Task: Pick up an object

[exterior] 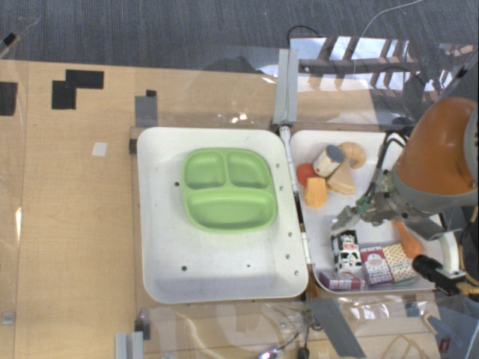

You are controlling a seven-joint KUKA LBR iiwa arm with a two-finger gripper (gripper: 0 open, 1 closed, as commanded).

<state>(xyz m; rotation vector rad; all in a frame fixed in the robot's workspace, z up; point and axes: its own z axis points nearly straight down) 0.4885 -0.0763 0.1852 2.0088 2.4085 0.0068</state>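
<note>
Hovering over the right bin (320, 226), the gripper (358, 214) hangs just above a black-and-white milk carton (345, 250); whether its fingers are spread or pressed together, I cannot tell. A green divided plate (228, 189) lies in the left bin (161, 260).

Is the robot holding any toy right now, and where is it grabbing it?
Nothing. The gripper hangs over the right bin above the black-and-white carton, nothing between its fingers.
</note>
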